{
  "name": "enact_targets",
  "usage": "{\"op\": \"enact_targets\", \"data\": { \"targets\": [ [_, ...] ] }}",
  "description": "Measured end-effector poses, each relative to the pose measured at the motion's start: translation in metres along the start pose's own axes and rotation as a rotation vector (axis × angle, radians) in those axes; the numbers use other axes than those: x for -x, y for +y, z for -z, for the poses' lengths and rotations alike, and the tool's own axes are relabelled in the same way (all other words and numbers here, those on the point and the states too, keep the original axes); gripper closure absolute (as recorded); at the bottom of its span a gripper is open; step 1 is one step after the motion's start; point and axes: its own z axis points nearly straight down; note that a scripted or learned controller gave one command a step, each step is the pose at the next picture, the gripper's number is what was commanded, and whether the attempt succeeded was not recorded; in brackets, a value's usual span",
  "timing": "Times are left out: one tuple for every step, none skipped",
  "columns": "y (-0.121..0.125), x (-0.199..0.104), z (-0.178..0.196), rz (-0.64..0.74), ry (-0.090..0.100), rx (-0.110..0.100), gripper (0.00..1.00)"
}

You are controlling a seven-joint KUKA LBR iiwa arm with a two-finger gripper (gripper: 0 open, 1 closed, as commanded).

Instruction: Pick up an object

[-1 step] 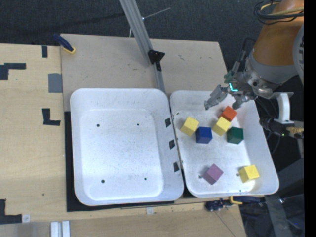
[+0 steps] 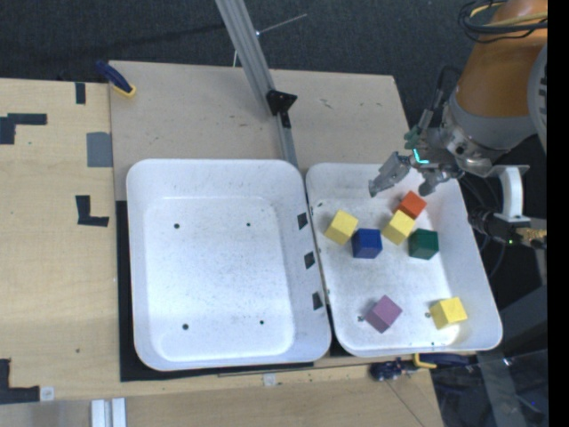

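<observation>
Hovering open over the blocks in the right bin

Spreading its two fingers wide, the gripper [image 2: 411, 181] hangs above the far part of the right bin [image 2: 471, 269], with nothing between the fingers. One finger [image 2: 388, 176] points down and toward the left bin; the other sits closer to the arm's side.

Just below the gripper, nearest of all, is an orange block [image 2: 412, 205], lying right under the gap of the fingers but apart from them. Touching that block on its near side is a yellow block [image 2: 399, 226]. Just beyond it, toward the arm's side, sits a green block [image 2: 423, 243]. On the other side lies a blue block [image 2: 366, 243], and beside that, closer to the bin's dividing edge, another yellow cube [image 2: 340, 227].

Farther from the gripper, toward the near rim, rest a purple block [image 2: 384, 313] and a third yellow piece [image 2: 448, 311], well apart from the cluster.

Above the gripper rises the grey wrist with its orange band [image 2: 502, 52].

Well off to the far side from the arm lies the left bin [image 2: 142, 238], on the wooden bench [image 2: 53, 265].
</observation>
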Motion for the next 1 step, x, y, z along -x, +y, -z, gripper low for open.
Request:
{"op": "enact_targets", "data": {
  "targets": [
    [0.0001, 0.0007, -0.0647, -0.001, 0.0, -0.007, 0.0]
  ]
}}
